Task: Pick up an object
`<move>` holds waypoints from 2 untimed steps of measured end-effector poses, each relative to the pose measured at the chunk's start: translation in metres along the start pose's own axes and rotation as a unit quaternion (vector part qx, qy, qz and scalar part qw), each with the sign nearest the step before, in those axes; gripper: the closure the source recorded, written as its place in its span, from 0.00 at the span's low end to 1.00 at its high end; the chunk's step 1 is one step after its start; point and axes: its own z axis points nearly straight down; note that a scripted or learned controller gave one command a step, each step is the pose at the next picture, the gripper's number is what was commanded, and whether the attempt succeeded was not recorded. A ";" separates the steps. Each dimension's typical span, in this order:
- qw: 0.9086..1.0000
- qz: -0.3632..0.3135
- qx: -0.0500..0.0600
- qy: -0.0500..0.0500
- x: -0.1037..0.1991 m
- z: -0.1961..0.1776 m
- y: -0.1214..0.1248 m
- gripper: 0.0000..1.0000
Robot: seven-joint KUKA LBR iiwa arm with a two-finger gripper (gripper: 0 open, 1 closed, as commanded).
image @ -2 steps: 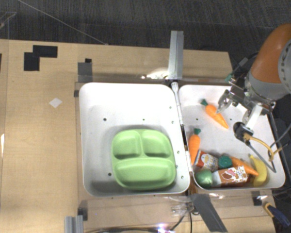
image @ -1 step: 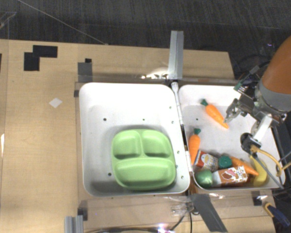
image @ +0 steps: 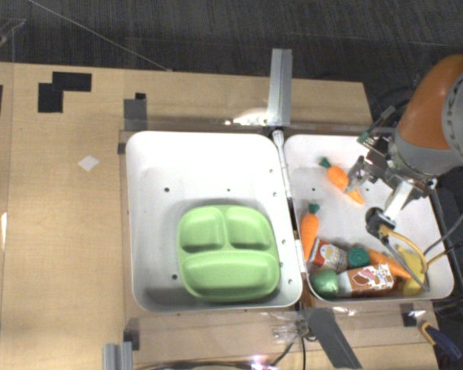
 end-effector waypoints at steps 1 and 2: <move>0.999 -0.055 -0.001 0.000 0.049 0.037 0.049 0.00; 0.996 -0.084 -0.012 0.002 0.040 0.094 0.065 0.00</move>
